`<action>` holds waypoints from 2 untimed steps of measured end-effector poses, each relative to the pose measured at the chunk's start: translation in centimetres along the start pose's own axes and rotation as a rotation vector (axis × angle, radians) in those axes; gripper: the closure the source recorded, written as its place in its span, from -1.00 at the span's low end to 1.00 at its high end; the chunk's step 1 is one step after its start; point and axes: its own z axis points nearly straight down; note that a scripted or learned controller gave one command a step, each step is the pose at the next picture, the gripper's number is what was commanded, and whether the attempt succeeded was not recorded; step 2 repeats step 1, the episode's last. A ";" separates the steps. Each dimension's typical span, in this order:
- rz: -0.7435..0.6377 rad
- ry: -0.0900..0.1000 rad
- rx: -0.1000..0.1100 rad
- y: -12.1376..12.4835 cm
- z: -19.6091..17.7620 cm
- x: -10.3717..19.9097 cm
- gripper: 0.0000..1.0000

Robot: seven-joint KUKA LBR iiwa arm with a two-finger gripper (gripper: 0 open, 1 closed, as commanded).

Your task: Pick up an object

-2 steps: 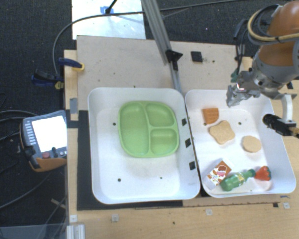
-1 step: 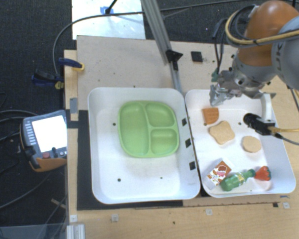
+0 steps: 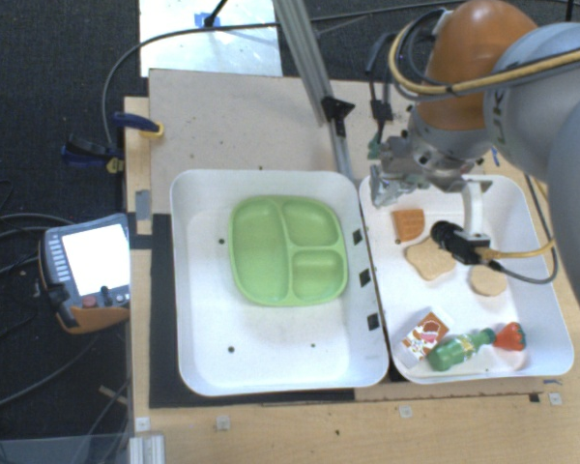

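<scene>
**Arm hangs over the right bin's far-left corner**

Here in the right bin (image 3: 551,288) lie the candidates for the pick. An orange-brown block (image 3: 408,224) sits far and left in that bin, and just near of it lies a tan slice like bread (image 3: 430,260). A round tan piece (image 3: 487,280) rests a little to the right of the slice. Along the near wall there is a small printed packet (image 3: 423,335), tilted; beside it lies a green bottle-shaped item (image 3: 456,350), and at the bottle's right end a red piece like a tomato (image 3: 509,336).

The gripper (image 3: 387,189) sits above the far-left corner of the same bin, just far and left of the orange-brown block. Its tips are too dark and small against the rim to say how wide they stand, and I cannot make out anything between them. A white bracket with a black fitting (image 3: 454,238) hangs from the wrist, over the slice's right edge, with a yellow cable trailing off to the right.

Above the tool, the orange band (image 3: 474,51) and the grey arm (image 3: 561,104) fill the far right.

Over in the left bin (image 3: 203,356), a green divided plate (image 3: 289,249) lies flat, with three compartments. Further left, off the bench, rests a handheld pendant (image 3: 89,267) with a bright screen.
</scene>
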 end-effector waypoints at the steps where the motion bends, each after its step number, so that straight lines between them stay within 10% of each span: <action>1: 0.000 0.000 0.001 1.1 1.3 5.4 1.00; 2: 0.000 0.000 0.001 1.1 1.3 5.4 1.00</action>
